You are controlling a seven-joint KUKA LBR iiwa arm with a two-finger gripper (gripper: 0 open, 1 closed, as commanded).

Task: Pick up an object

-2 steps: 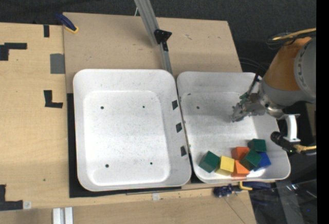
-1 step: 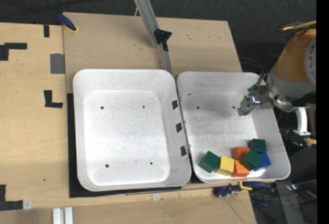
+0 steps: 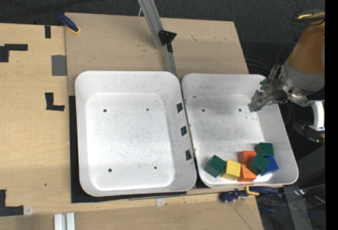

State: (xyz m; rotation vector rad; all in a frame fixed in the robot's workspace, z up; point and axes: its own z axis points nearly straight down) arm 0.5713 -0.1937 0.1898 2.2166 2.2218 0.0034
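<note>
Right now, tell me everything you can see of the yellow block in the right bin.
The yellow block is a small cube with a matte, painted look and no marks that I can make out. It lies on the floor of the right bin, near its front wall, in a tight cluster. A dark green block presses against its left side and an orange block against its right. The gripper hangs well away, near the bin's far right rim.

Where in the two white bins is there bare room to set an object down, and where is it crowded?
The left bin has a bare floor from wall to wall. In the right bin, the upper and middle floor is bare, bordered by the end effector at its upper right edge. The lower right corner is crowded: colored blocks lie clustered there, touching.
</note>
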